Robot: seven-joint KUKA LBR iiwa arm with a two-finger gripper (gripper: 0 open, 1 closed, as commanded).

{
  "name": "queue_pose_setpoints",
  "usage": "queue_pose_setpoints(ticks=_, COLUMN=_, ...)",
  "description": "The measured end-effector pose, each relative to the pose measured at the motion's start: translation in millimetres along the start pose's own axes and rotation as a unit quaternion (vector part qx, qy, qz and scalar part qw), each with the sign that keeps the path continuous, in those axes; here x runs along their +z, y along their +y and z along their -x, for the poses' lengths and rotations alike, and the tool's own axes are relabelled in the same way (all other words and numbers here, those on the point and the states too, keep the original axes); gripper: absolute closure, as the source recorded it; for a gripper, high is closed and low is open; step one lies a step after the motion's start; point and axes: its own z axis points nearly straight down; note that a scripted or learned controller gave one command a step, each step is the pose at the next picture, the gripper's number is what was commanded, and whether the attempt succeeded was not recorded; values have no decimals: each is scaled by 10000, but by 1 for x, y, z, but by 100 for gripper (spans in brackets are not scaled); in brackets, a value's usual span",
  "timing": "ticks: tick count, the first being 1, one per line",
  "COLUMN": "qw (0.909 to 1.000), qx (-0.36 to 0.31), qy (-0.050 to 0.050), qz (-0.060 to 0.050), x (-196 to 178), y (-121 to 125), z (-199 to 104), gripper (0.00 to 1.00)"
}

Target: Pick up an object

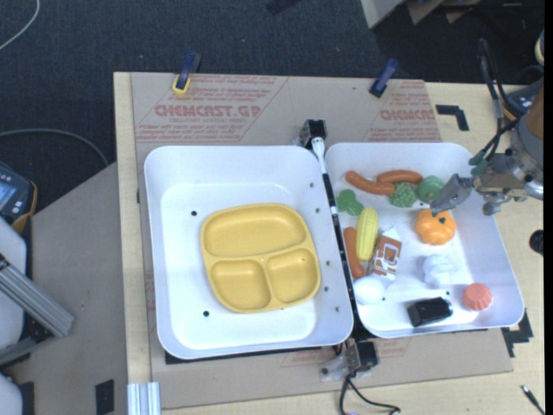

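Leftward, yellow tray (257,258) fills one bin (164,232); toy food (367,232) crowds the other bin (497,258).

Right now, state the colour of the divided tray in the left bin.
Yellow: the divided tray, plain in the camera view.

You see the arm's wrist end (505,180) as a blocky grey metal assembly, with dull silver brackets and darker fittings. Thin black cables (492,76) loop above it and run down to it. From its left side projects a slim grey finger (449,195), flat and angular.
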Motion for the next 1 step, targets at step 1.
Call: queue_pose_setpoints(ticks=1, qw=10000, qx=-15, qy=-13, qz=62, x=-6, y=2, z=0, gripper=0)
